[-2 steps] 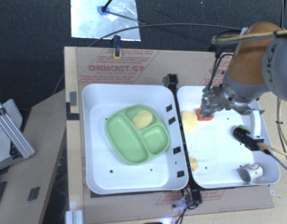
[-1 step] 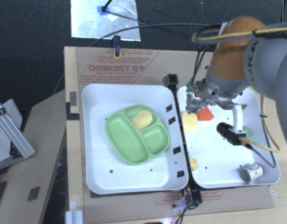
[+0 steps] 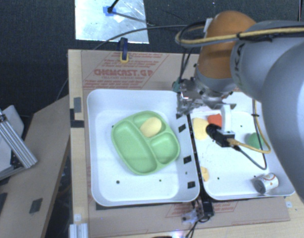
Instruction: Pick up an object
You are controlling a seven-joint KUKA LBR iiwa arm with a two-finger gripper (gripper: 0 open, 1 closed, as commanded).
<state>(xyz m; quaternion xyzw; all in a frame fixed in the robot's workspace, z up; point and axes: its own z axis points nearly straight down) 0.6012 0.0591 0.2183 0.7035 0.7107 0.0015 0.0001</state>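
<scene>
My gripper (image 3: pixel 185 104) hangs over the ridge between the two bins, toward their far side, under the orange-banded wrist. In the left bin (image 3: pixel 100 133) lies a green divided plate (image 3: pixel 137 150) with a yellow lemon-like object (image 3: pixel 151 127) in its far compartment. Just right of the gripper, in the right bin (image 3: pixel 231 182), sit a yellow object (image 3: pixel 198 129) and an orange object (image 3: pixel 215 118), both partly hidden by the arm. Farther right is a green object (image 3: pixel 253 141). A small yellow piece (image 3: pixel 205 173) and a small silver-white cylinder (image 3: pixel 265 183) lie near the front.
The big grey arm (image 3: pixel 271 68) covers the right bin's far right part. A black cable plug (image 3: pixel 217 135) with a yellow lead hangs over that bin. Cardboard (image 3: pixel 127 73) lies beneath the bins, and a metal rail (image 3: pixel 13 138) stands at the left.
</scene>
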